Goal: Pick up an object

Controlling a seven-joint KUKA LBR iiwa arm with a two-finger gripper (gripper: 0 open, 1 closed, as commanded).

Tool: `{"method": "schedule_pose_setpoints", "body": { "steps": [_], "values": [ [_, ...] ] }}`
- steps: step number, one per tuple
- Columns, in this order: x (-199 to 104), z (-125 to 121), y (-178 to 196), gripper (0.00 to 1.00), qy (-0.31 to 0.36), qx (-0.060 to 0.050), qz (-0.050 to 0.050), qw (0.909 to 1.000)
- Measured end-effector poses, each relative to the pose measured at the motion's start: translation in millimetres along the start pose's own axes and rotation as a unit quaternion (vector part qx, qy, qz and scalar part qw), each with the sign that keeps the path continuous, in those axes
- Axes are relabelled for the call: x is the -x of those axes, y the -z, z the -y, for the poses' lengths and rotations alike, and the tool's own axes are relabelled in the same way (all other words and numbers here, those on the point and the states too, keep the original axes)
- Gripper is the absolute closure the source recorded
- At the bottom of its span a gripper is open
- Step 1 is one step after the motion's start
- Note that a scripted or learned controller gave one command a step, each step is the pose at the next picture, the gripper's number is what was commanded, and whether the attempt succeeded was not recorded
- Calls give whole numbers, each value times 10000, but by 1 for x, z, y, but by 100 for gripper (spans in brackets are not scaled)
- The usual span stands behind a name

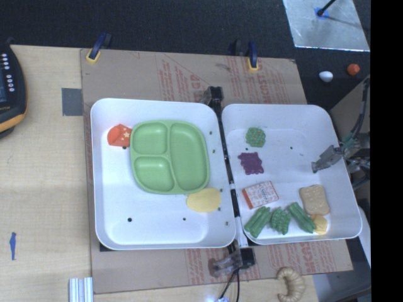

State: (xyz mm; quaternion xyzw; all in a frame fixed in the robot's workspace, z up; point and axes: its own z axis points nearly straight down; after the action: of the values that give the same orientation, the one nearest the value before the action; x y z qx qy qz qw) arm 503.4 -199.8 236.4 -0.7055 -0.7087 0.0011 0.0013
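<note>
My gripper [326, 159] reaches in at the right rim of the right bin [283, 119], low over its bare floor, and I see nothing held in it. Left of the gripper lie a purple grape cluster [251, 162] and a round green piece [255, 136]. A tan cracker [313, 199] sits just below the gripper, beside a small yellow piece [320, 224]. A pink-and-white packet [260, 194] and several green pods [279, 220] lie along the bin's front.
The left bin [151, 231] holds a green divided plate [170, 156], a red piece [118, 135] at the plate's left edge and a yellow piece [203, 200] below it. A black ridge [225, 168] separates the bins. A tan curled object [291, 283] lies outside on the cardboard.
</note>
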Motion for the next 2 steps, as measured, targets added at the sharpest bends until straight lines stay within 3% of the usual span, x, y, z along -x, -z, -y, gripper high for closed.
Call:
{"method": "schedule_pose_setpoints", "body": {
  "steps": [1, 2],
  "values": [
    [-71, -68, -69, 0, 50, -6, -9, 10000],
    [-103, -82, -109, 0, 26, -22, -6, 10000]
  ]
}}
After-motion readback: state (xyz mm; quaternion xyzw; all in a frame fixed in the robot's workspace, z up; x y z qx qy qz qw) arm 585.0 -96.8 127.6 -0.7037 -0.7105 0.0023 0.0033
